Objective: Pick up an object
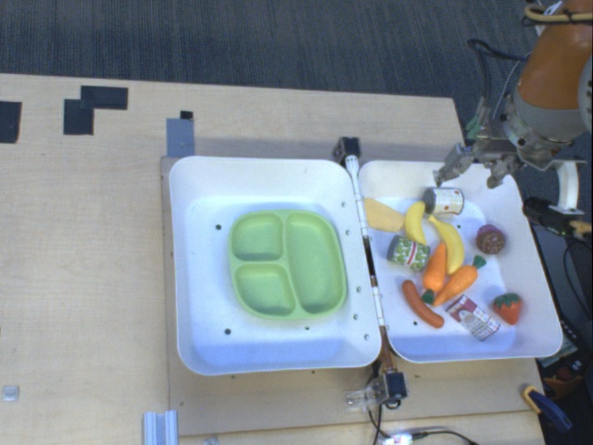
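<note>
Even, bright overhead light w/ soft shadows, mild glare on white bins [199,341], slightly soft focus.

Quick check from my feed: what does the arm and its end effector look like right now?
The arm has an orange band over a grey wrist section, with black cables looping beside it. Its end effector is a grey metal assembly with thin dark prongs, above the right shallow white bin.

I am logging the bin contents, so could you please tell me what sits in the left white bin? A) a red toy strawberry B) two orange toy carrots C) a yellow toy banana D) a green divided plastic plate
D: the green divided plastic plate lies in the left white bin, while the toy foods are in the right white bin.
</note>
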Controlling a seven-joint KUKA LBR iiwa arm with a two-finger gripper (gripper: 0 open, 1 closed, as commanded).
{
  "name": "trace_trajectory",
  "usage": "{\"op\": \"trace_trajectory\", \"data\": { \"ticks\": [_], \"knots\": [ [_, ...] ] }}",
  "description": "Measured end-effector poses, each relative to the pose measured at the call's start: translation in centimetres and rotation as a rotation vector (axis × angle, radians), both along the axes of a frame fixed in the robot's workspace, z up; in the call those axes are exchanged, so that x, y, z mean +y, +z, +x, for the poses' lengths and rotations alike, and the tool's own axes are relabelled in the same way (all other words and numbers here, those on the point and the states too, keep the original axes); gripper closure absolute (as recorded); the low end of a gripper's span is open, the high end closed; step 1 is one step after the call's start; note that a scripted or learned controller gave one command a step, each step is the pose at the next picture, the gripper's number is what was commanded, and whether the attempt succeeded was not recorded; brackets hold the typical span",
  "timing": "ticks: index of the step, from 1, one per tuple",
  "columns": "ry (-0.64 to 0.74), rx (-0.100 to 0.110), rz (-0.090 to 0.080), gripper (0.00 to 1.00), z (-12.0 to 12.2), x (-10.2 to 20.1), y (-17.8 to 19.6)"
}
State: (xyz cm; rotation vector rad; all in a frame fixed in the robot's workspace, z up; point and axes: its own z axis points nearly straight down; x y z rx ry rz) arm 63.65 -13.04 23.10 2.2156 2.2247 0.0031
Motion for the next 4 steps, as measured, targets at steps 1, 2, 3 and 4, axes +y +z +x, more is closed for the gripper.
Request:
{"op": "trace_trajectory", "data": {
  "ticks": [1, 2, 3, 4],
  "knots": [
    [-0.002, 0.003, 0.000, 0.00, 0.4, -3.1, -13.9],
    [0.001, -0.002, -0.001, 1.00, 0.6, -3.1, -12.7],
    [0.002, -0.005, 0.000, 1.00, -0.3, 3.1, -0.7],
    [0.001, -0.001, 0.000, 0.00, -0.4, 3.1, -0.8]
  ]
}}
